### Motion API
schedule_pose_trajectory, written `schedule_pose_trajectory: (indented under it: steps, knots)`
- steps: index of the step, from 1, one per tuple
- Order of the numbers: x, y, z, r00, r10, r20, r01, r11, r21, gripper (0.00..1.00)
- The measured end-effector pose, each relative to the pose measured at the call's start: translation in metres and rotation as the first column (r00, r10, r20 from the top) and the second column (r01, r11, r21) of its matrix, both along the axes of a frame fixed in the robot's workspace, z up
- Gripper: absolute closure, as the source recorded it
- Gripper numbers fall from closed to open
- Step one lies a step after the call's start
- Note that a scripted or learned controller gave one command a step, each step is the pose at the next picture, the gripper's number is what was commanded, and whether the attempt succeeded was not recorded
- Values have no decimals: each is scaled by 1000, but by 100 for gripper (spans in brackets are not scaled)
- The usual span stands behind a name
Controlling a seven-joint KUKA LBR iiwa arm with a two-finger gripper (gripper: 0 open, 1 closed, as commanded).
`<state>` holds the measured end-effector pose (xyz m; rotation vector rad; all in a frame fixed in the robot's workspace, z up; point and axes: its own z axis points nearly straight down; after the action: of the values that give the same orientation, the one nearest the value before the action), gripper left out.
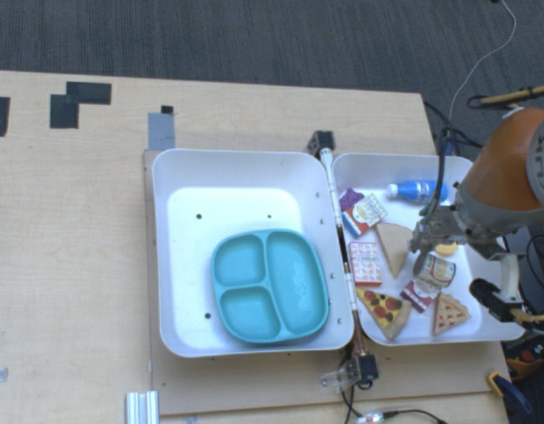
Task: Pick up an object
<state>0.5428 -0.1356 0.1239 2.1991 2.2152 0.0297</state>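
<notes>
My gripper (428, 247) hangs low over the right bin (404, 160), with the orange-banded arm reaching in from the right. Just below it lies a small clear jar (435, 273) with a yellowish top, touching or very close to the gripper; I cannot tell whether it is gripped. Left of the gripper lies a tan bread wedge (394, 244). A blue bottle (411, 189) lies at the back of this bin.
The right bin also holds a red-and-white packet (366, 263), two pizza slices (384, 310) (449, 314), a purple packet (351, 203) and a white packet (371, 210). The left bin (237, 170) holds a teal divided plate (270, 285).
</notes>
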Motion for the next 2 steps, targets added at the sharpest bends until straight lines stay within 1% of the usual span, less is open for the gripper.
schedule_pose_trajectory:
  steps: [1, 2]
  knots:
    - [0, 0, 0, 1000, 0, 0, 0, 1000, 0, 0]
    - [1, 1, 11, 1000, 2, 3, -2, 1000, 1, 100]
